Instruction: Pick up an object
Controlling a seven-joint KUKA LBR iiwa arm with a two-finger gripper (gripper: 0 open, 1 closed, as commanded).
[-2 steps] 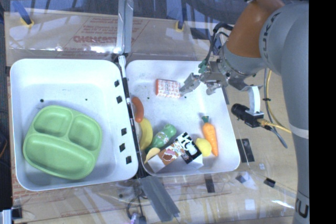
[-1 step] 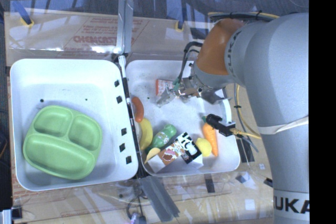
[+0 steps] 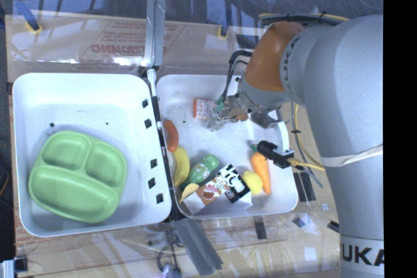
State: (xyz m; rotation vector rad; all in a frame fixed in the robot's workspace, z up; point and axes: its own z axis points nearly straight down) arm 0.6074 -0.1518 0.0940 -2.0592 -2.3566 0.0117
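One carton [image 3: 218, 190], one carrot [image 3: 261, 170], one banana [image 3: 180, 166], one green tray [image 3: 77, 176]

Left bin [image 3: 26, 94]: holds a green sectioned tray [image 3: 77, 176], toward 7 o'clock within the bin.
Right bin [image 3: 186, 84]: holds the loose items and the gripper [image 3: 220, 115].
Gripper: low in the upper half of the right bin, touching a small red-and-white packet [image 3: 203, 107] at its 9 o'clock.
Carrot [image 3: 261, 169]: 4 o'clock of the gripper, near the right wall.
Lemon [image 3: 252, 182]: just beside the carrot's lower end.
Banana [image 3: 180, 166]: along the left wall.
Green bottle [image 3: 204, 168]: just beside the banana, at its 3 o'clock.
Printed carton [image 3: 218, 191]: 6 o'clock edge of the bin.
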